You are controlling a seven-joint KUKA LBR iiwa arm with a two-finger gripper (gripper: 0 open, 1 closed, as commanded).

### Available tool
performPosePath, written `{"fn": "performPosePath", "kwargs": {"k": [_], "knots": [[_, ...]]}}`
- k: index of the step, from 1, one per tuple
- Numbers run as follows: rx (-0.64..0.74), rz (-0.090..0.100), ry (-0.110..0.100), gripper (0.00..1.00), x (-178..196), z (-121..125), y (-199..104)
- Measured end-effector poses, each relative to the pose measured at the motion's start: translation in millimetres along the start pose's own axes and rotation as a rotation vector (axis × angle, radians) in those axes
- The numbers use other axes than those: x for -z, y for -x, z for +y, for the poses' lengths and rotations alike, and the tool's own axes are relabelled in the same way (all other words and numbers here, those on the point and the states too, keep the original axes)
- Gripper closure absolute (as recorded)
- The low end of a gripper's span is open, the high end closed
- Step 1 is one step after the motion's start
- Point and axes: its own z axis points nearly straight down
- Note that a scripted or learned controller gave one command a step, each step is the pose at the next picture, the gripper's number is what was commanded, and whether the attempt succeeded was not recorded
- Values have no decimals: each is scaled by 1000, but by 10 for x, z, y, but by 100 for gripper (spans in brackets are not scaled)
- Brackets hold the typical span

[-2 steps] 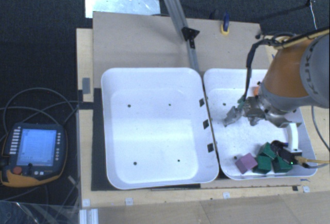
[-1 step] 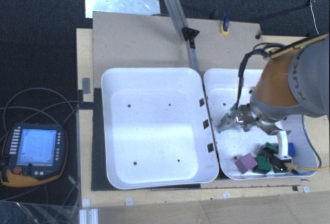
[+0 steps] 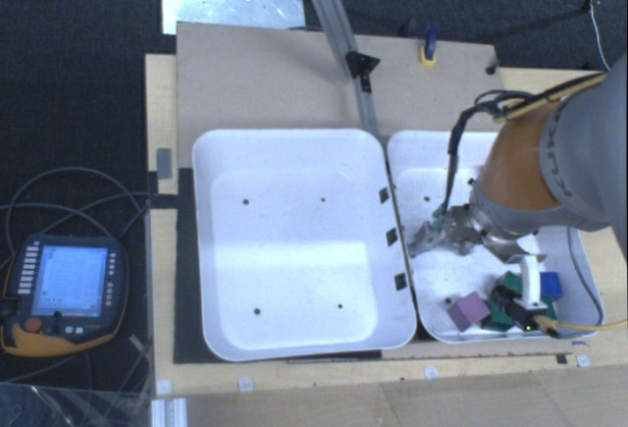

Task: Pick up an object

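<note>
My gripper (image 3: 428, 238) is low inside the right bin (image 3: 424, 182), near that bin's left wall, with the grey arm and its orange band reaching in from the right. No object shows in it. A purple block (image 3: 466, 310) lies near the bin's front edge, below and to the right of the gripper. Just right of the purple block is a green object (image 3: 498, 319), and further right a blue block (image 3: 550, 286), both partly hidden by the wrist hardware.
The left bin (image 3: 211, 219) stands beside the right one, their walls meeting at a seam with black clips (image 3: 392, 237). A slanted metal pole (image 3: 334, 13) rises behind the bins. A teach pendant (image 3: 64, 293) lies on the floor at the left.
</note>
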Motion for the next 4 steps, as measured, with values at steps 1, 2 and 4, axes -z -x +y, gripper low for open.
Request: {"fn": "performPosePath", "kwargs": {"k": [1,2,4], "knots": [[2,1,4,100,117,12,0],[1,-2,9,100,666,98,85],[8,3,3,100,1261,-30,-453]]}}
